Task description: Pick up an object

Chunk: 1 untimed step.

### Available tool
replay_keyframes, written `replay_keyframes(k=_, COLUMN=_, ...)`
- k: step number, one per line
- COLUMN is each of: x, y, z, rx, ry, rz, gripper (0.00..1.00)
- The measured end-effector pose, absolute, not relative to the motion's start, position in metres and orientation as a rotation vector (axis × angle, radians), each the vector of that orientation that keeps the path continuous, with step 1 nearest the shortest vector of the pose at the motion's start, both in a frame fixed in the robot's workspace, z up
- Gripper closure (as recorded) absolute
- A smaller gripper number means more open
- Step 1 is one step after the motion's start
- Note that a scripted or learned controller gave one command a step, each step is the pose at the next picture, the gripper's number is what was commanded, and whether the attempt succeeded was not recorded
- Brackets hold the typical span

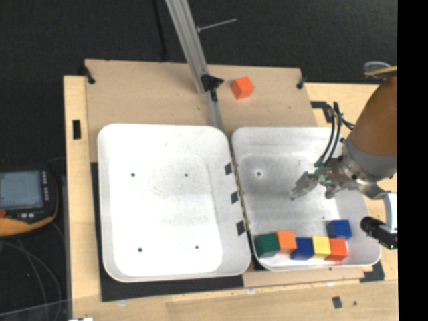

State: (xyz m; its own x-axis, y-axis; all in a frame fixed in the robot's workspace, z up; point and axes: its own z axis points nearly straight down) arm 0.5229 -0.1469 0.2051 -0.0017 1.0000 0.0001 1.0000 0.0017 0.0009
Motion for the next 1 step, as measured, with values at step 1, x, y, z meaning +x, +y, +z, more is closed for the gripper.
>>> replay_keyframes(k=1, x=0.5136, y=-0.2105, z=0.0963, rx=2.223, ry=2.214, rz=0.003, gripper=0.00)
